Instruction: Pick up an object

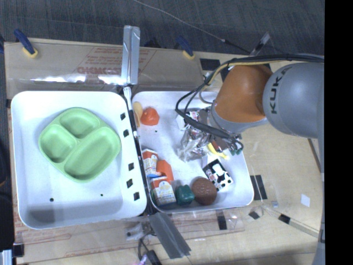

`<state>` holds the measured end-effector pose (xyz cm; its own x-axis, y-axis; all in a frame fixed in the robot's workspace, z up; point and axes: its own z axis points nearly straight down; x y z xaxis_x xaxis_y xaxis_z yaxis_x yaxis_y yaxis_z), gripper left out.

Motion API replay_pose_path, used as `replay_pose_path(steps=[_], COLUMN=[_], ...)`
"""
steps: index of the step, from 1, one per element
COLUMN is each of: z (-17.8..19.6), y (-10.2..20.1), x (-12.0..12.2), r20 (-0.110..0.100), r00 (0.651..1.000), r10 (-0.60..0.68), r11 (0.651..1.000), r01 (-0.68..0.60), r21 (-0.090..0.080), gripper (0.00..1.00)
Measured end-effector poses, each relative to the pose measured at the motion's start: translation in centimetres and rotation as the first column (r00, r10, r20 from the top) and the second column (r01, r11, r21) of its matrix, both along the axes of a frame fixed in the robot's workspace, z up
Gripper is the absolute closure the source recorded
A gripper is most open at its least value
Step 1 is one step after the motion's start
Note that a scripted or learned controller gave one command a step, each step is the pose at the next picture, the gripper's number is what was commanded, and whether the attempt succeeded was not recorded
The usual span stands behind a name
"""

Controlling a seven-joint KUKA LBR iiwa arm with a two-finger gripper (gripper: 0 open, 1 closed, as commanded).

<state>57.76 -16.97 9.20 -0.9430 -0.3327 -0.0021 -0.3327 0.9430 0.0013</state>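
The right bin (165,101) holds several small objects. An orange toy (149,115) lies near its back left, and a yellow piece (137,112) sits against the left wall. Orange and white cartons (156,173) stand along the left side toward the front. A green block (184,194) and a brown ball (204,190) rest at the front, with a black and white box (218,175) to their right. My gripper (193,145) hangs over the middle of this bin, beside a crumpled silvery item (187,144). The arm's orange band (242,95) covers the wrist.
The left bin (27,148) carries a green divided plate (80,142). A metal clamp (130,54) stands at the back between the bins. Blue clips (26,43) hold the cardboard sheet (71,59) at the bench's rear. Cables (190,101) loop off the wrist.
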Motion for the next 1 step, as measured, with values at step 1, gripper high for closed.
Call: replay_pose_path(steps=[1], z=[17.01], y=[0.36], x=[3.19], r20=[0.015], r00=[0.993], r10=[-0.113], r11=[0.994], r01=[0.113], r21=[-0.005], gripper=[1.00])
